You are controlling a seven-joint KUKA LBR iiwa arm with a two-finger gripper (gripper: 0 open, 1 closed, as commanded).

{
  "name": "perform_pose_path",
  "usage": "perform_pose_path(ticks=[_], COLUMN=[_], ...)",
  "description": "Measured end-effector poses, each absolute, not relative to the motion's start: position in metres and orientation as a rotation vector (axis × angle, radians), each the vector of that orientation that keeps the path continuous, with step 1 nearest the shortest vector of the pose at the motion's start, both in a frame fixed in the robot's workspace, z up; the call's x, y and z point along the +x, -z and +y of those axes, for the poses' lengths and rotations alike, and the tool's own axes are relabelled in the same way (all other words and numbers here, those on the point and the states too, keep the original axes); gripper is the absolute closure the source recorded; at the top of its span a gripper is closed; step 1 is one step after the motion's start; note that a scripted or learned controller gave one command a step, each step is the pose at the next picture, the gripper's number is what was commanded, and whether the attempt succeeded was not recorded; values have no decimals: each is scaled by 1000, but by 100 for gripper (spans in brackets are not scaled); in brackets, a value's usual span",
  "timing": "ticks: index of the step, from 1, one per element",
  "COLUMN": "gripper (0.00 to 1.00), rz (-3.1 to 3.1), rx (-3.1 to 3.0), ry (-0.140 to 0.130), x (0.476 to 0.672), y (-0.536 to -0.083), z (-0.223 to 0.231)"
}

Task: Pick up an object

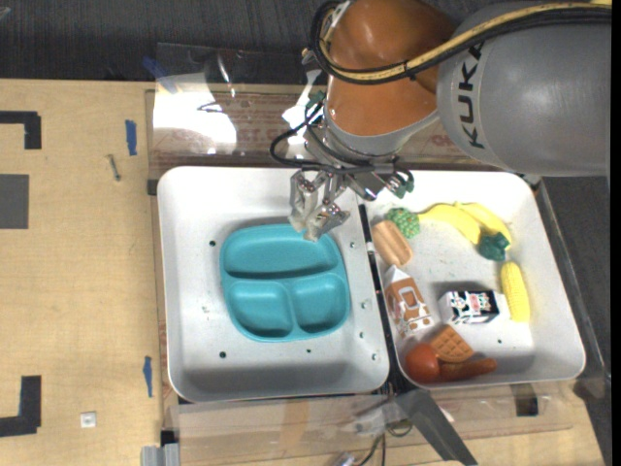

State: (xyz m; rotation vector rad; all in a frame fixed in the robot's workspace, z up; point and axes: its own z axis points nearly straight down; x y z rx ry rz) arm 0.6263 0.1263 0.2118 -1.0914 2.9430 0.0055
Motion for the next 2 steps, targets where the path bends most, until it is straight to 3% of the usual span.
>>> perform_pose_path(ticks=[2], gripper=[100], rz=[2924], rx=[-1078], ry=[-4], x=[631], y=[-238], z=[128])
